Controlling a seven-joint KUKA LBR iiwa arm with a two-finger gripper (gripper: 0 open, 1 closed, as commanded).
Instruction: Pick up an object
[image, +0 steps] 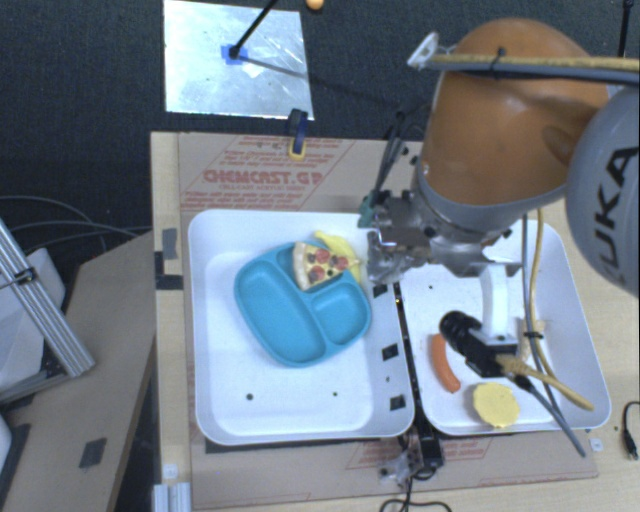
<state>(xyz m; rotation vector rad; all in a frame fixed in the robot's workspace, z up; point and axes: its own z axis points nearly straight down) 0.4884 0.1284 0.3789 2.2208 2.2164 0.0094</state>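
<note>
While the gripper (385, 262) hangs low over the upper end of the ridge between the two bins, a triangular toy pizza slice (318, 265) with red topping lies just left of it, in the upper right compartment of a blue plastic divided plate (290, 320). Whether the gripper is open or closed, I cannot tell. A yellow curved piece (340, 244) touches the slice's upper edge. The plate sits in the left shallow white bin (230, 400). In the right shallow white bin (572, 300), toward the lower middle of the frame, an orange sausage-shaped toy (444, 362) lies near a pale yellow round disc (495, 404).
</note>
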